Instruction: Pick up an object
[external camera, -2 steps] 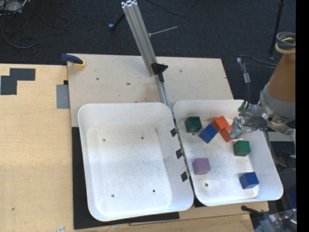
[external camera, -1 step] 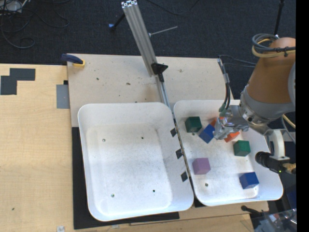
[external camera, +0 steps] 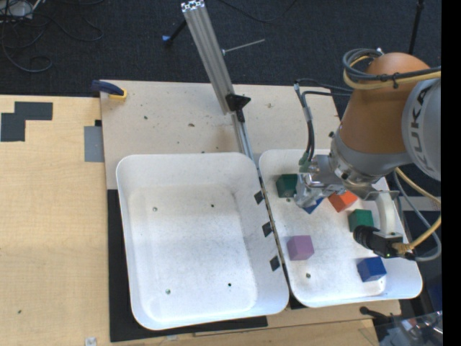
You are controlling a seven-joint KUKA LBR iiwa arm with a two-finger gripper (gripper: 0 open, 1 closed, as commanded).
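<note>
The gripper [external camera: 311,193] hung low in the right bin [external camera: 403,288], by its far left corner, over a small blue block [external camera: 312,206] beside a dark green one [external camera: 287,186]. The block looked light, rigid, flat-sided, best pinched across opposite faces.

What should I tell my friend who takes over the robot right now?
Gripper: low in the right bin, over a blue piece; fingers unclear.
Also in that bin: dark green block, orange block, green block, purple block, blue block.
Done: nothing visibly lifted.
Left: grasp one object and raise it.
</note>
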